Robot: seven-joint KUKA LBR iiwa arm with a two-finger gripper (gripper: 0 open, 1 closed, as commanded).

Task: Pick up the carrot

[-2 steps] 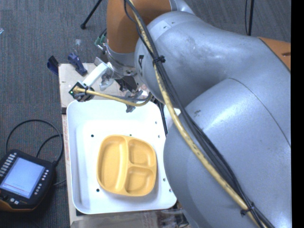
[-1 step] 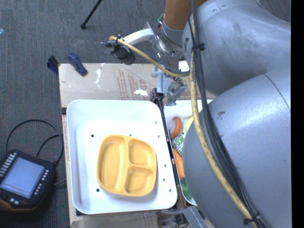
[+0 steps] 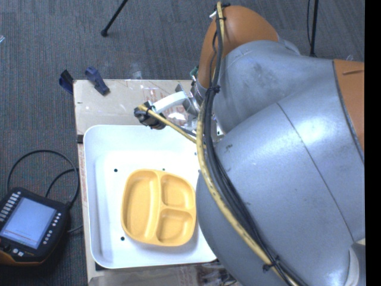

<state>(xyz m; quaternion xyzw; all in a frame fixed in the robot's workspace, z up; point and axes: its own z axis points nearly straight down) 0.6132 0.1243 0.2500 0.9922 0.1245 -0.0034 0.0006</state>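
My grey arm reaches in from the right and its bulk covers the right side of the bench. The wrist end with the gripper sits over the far right corner of the left white bin, near the bin's back rim. The arm's body hides the fingers and whatever lies under them. A yellow divided plate rests in the left bin, below and to the left of the gripper, with its compartments bare.
A blue clamp lies on the bench's far left corner behind the bin. A teach pendant with its cable sits on the floor at the left. A tripod leg stands on the carpet behind.
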